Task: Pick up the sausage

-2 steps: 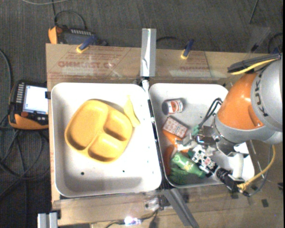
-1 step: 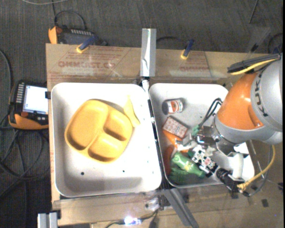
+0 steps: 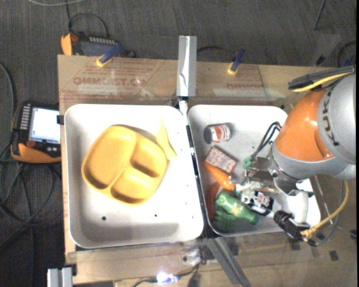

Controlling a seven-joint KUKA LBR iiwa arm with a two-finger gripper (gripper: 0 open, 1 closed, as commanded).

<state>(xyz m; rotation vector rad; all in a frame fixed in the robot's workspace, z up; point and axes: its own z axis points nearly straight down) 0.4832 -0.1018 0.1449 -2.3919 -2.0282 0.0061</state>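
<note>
In the right bin (image 3: 251, 119), a reddish-brown elongated piece (image 3: 210, 194) lies against the left wall; it may be the sausage, and it is partly hidden by a green bottle (image 3: 234, 208). An orange carrot (image 3: 219, 176) lies just above it. My gripper (image 3: 254, 194) hangs low over the bin's middle front, right of the carrot and touching or just above the bottle's upper end. The grey and orange arm (image 3: 314, 139) covers the bin's right side.
A small red and white can (image 3: 218, 133) lies at the back of the right bin, with a brown packet (image 3: 220, 159) in front of it. The left bin (image 3: 78, 220) holds a yellow divided plate (image 3: 125, 163) and a pale yellow piece (image 3: 166, 140).
</note>
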